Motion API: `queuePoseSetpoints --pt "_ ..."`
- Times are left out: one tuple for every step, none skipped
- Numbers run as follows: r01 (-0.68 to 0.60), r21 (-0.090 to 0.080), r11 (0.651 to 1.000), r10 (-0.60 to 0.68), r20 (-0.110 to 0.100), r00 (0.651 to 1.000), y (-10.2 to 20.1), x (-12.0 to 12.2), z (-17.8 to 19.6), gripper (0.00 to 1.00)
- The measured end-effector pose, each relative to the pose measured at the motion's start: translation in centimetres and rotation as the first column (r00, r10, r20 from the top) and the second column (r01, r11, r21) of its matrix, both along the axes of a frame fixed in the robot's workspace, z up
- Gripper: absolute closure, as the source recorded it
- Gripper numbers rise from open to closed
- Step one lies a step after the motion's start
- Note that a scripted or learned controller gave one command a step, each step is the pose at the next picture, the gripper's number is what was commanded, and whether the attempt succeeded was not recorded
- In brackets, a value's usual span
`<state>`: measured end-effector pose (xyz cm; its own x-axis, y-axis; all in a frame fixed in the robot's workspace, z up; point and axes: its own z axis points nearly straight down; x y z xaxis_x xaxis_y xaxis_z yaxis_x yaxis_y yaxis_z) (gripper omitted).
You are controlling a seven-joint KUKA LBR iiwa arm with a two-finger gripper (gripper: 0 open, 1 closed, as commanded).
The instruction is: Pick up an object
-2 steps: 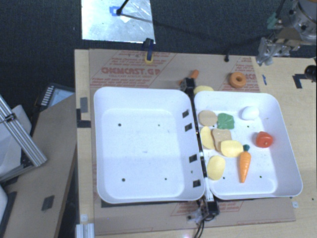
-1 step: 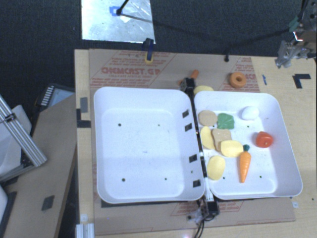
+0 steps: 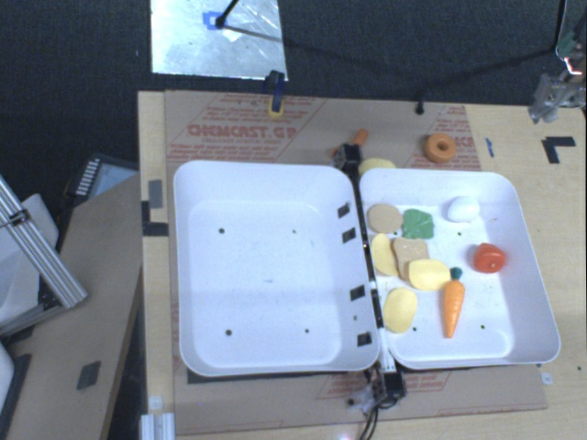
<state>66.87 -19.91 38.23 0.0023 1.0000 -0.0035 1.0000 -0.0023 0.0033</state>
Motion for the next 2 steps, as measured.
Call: queuePoseSetpoints --pt "-0.007 -0.005 1.000 0.008 0.018 1.000 -0.5 -0.1 16.5 1.00" --pt "0.000 0.003 1.000 0.000 -0.001 1.000 -0.8 -9.5 15.5 1.00"
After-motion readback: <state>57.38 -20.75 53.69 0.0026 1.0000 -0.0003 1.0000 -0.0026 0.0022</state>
